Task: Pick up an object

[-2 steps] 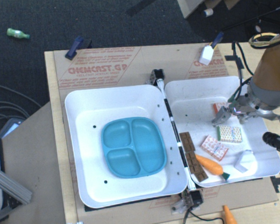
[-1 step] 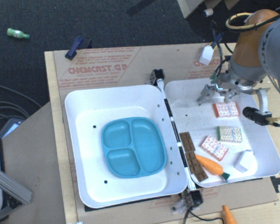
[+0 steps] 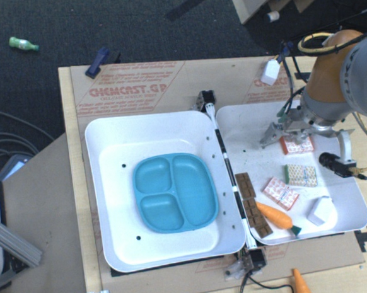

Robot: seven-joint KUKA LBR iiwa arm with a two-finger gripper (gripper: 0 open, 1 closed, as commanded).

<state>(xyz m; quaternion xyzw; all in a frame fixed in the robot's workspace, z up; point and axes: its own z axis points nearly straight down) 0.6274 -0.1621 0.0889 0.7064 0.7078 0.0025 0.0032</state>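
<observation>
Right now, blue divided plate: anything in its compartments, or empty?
Empty. The blue divided plate lies flat in the left bin, all three compartments showing bare blue.

Both white bins [image 3: 101, 149] look like smooth, slightly glossy plastic; so does the blue divided plate [image 3: 174, 191]. The tabletop [image 3: 135, 89] looks like matt printed cardboard, the floor [image 3: 98, 23] like rough dark carpet.

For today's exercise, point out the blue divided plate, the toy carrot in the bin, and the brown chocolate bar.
blue divided plate [image 3: 174, 192], camera view, middle ridge between its compartments.
toy carrot [image 3: 275, 215], camera view, middle of the orange body.
brown chocolate bar [image 3: 252, 205], camera view, middle of its length.
</observation>
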